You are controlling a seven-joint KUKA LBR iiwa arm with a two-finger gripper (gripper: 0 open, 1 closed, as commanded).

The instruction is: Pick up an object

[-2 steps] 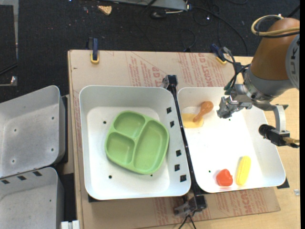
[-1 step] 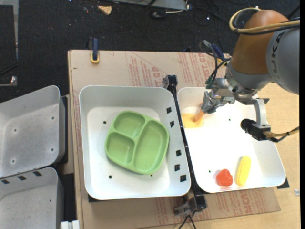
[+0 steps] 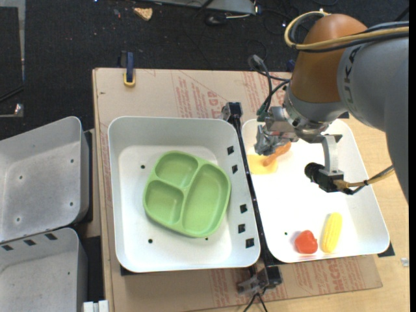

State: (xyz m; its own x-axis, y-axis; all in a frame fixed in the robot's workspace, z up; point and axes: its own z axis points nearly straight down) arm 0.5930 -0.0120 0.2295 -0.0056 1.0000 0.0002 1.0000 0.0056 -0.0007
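Green plate (image 3: pixel 188 194) alone — left bin (image 3: pixel 123 142).

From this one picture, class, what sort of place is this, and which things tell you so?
Probably a robotics lab test bench: a grey robot arm reaches over two white bins, toy food such as plastic corn lies inside, and cables trail on the floor.

Lime-green plate (image 3: pixel 188 192) sits in the white left bin (image 3: pixel 123 194), black marks dotting its rim; in the white right bin (image 3: pixel 364 174), a yellow corn (image 3: pixel 331 232), a red-orange tomato (image 3: pixel 306 242), an orange carrot (image 3: pixel 279 152) over a yellow piece (image 3: pixel 262 164); grey arm (image 3: pixel 377 77), orange band (image 3: pixel 325 54), tan bench with red print (image 3: pixel 182 93)
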